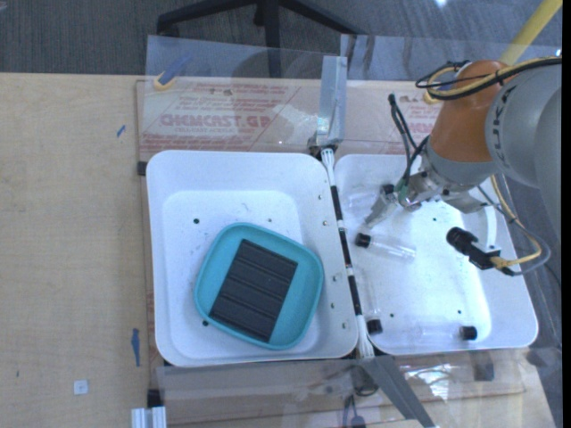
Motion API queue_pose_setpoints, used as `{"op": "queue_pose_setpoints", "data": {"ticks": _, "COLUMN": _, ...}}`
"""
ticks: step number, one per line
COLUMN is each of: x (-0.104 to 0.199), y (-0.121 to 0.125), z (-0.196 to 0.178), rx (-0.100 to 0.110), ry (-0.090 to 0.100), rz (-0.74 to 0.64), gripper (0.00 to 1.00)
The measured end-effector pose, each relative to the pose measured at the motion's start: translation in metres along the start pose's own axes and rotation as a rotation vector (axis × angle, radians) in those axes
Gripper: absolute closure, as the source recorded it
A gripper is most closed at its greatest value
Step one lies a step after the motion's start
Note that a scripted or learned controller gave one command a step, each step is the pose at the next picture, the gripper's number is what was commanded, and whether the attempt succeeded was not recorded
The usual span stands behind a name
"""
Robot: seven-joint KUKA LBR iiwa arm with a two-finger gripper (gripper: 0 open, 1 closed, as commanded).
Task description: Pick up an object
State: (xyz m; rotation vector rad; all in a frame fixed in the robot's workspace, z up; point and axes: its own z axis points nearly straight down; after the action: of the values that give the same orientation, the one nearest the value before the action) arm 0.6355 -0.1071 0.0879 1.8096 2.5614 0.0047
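The grey arm (535, 123) comes in from the right edge of the scene, its bulky last link lying high and far on that side. An orange band (464, 114) wraps it just above the wrist, and thin yellow and black cables loop over the top of that band. From there the wrist turns down and to the left, narrowing to the gripper (379, 210), which points left and slightly near, low over the far left part of the right-hand bin. Whether its fingertips are parted cannot be told at this size.
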Motion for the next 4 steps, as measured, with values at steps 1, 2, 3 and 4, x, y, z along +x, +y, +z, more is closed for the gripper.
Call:
{"op": "queue_pose_setpoints", "data": {"ticks": 1, "x": 0.025, "y": -0.047, "z": -0.001, "rx": -0.003, "ry": 0.000, "rz": 0.071, "gripper": 0.00}}
{"op": "queue_pose_setpoints", "data": {"ticks": 2, "x": 0.023, "y": -0.046, "z": -0.009, "rx": -0.006, "ry": -0.001, "rz": 0.072, "gripper": 1.00}}
{"op": "queue_pose_setpoints", "data": {"ticks": 3, "x": 0.023, "y": -0.046, "z": -0.009, "rx": -0.005, "ry": -0.001, "rz": 0.072, "gripper": 0.00}}
{"op": "queue_pose_setpoints", "data": {"ticks": 4, "x": 0.056, "y": 0.044, "z": -0.094, "rx": 0.007, "ry": 0.002, "rz": -0.105, "gripper": 0.00}}
